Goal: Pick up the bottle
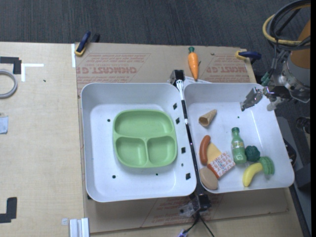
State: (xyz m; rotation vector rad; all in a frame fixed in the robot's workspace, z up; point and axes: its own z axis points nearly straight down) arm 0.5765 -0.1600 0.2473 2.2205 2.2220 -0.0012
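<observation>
i count two white bins side by side: the left bin (94, 147) bears one green divided plate (145, 138) with three compartments, and the right bin (274, 127) bears the small things. in it i count one green bottle (238, 145), upright or nearly so, towards the near right part of the bin. just to its right lies one broccoli (252, 153), touching or almost touching it. nearer the bin's front edge sit one banana (252, 174) and one other green piece (268, 165) beside it, too small to name. left of the bottle are one sausage (204, 149), one yellow wedge (213, 153), one red-patterned packet (222, 165), and one brown round piece (209, 179). one cone (208, 116) lies further back. one carrot (192, 63) rests outside, on the cardboard behind the bins.

my gripper (256, 98) hangs over the right bin's far right corner, well apart from the bottle. whether my fingers are spread or closed i cannot tell; they are small and blurred against the bin wall, and nothing shows between them. my arm is cut off at the right edge.
</observation>
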